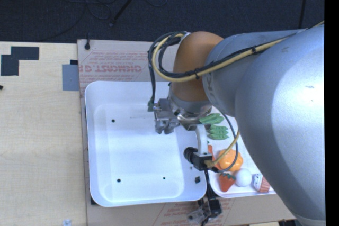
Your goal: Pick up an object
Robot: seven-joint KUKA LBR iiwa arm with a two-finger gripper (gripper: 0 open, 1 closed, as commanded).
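Gripper hangs over the left bin, toward its 2 o'clock corner; whether it is spread or pressed together cannot be told from this angle. The things to pick lie at its 4 o'clock in the right bin: green leaf toys, an orange piece, a red strawberry-like toy and a white ball. A descent here would likely close on bare floor. Over there, the crowding and the bin wall invite a slip.

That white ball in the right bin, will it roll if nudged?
Probably rolls readily: the white ball looks round and smooth. The red strawberry-like toy beside it may block that side. Its smooth curve could slip from a pinch.
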